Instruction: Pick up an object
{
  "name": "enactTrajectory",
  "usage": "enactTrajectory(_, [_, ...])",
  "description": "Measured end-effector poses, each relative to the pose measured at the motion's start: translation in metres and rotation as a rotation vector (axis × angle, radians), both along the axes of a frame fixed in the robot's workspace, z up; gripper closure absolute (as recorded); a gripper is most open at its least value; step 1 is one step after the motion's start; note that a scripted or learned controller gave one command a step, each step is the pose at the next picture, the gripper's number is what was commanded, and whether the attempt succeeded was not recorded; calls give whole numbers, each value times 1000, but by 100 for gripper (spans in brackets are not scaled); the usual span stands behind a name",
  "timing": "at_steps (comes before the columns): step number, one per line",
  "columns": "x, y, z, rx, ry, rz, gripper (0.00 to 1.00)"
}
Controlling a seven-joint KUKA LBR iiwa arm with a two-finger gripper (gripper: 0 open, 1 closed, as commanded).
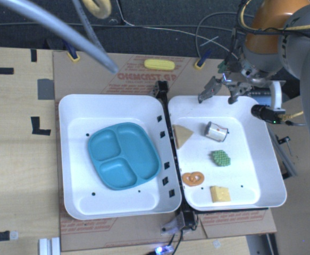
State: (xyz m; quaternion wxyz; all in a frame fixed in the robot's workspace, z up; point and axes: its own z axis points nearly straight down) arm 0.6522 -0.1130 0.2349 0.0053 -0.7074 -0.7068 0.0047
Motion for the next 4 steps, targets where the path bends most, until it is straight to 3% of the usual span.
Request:
enactTrajectory(1, [2,0,8,-1,-13,2,0])
enactTrajectory(3, [6,2,-121,-2,-8,3,0])
enactTrajectory(4, [7,2,-149,-4,-18,2,0])
